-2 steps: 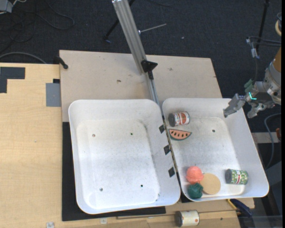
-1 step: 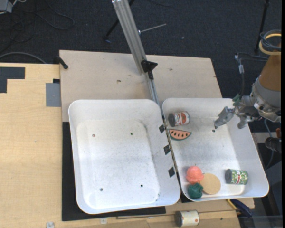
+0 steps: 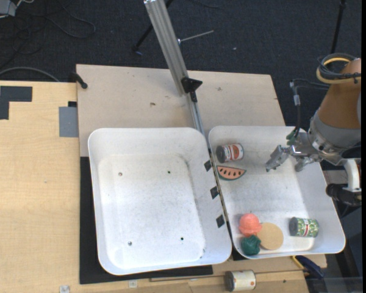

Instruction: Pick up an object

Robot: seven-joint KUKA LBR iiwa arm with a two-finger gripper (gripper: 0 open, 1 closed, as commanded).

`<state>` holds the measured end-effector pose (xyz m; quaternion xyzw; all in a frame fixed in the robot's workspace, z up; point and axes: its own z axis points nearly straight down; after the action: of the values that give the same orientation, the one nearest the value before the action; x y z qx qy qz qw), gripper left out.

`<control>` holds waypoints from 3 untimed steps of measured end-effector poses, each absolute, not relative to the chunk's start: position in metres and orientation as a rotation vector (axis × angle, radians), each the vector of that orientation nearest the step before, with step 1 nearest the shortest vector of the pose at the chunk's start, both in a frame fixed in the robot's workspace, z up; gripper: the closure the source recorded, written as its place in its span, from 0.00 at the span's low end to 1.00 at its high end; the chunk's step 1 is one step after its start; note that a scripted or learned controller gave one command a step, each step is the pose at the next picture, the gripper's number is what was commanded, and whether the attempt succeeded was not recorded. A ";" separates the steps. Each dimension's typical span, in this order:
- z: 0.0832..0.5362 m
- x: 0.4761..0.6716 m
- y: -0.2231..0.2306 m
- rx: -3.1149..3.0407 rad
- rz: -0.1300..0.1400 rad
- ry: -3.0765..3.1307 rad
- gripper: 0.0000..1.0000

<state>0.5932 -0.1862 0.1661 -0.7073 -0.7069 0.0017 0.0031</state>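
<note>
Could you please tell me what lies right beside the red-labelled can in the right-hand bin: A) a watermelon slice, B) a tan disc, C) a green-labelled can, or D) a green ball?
A: the watermelon slice lies just below the red-labelled can, near the divider.

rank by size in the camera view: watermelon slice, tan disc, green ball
1. watermelon slice
2. tan disc, close to the slice, so unsure
3. green ball, clearly smallest

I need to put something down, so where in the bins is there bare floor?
The left bin offers bare floor wall to wall. In the right bin, the middle is free, between the watermelon slice and the pink ball. Its near edge is crowded: pink ball, green ball, tan disc, green can.
</note>
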 end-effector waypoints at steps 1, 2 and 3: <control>0.103 0.594 -0.189 -2.217 0.007 -2.214 0.00; 0.117 0.596 -0.190 -2.226 0.003 -2.212 1.00; 0.161 0.592 -0.187 -2.225 -0.002 -2.219 1.00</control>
<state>0.5921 -0.1865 0.1611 -0.7081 -0.7061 -0.0005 -0.0007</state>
